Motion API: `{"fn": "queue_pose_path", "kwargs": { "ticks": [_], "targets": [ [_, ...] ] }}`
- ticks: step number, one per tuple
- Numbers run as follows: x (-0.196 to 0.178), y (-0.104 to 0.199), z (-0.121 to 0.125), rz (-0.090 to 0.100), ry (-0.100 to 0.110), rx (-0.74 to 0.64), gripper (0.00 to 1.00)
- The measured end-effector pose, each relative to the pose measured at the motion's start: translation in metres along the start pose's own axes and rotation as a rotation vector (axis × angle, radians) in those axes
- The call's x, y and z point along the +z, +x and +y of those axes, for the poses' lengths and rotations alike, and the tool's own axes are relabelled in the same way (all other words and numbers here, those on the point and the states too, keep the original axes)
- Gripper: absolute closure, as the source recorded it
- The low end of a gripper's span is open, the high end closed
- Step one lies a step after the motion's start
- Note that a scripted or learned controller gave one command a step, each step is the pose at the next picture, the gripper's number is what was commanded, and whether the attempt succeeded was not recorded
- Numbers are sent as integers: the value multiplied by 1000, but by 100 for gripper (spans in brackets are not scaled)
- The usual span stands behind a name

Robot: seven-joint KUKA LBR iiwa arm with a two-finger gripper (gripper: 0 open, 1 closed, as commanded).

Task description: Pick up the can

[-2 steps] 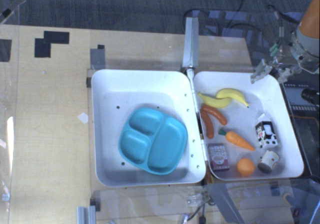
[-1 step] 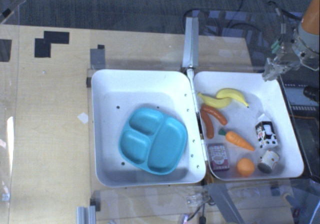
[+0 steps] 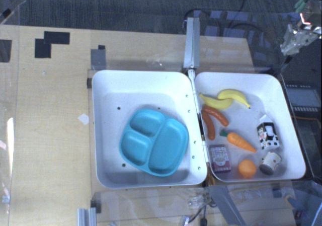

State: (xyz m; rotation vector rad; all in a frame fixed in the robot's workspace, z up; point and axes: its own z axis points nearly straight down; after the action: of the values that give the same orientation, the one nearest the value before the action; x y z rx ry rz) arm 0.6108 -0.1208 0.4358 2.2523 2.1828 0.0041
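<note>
The can (image 3: 270,162) lies far from the gripper (image 3: 298,39).

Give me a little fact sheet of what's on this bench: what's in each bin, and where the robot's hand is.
left bin: blue divided plate
right bin: two bananas, two sausages, carrot, orange, small box, cow-print carton, can
can: on its side, front right corner, beside the orange
gripper: top right, outside the bins, far from the can
task state: can not yet picked up
</note>
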Motion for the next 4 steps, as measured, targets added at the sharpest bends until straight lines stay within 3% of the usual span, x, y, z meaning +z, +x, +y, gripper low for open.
{"fn": "queue_pose_path", "kwargs": {
  "ticks": [1,2,4],
  "targets": [
    [2,-3,48,0,2,276,100],
    [1,-3,48,0,2,277,0],
    [1,-3,48,0,2,277,0]
  ]
}}
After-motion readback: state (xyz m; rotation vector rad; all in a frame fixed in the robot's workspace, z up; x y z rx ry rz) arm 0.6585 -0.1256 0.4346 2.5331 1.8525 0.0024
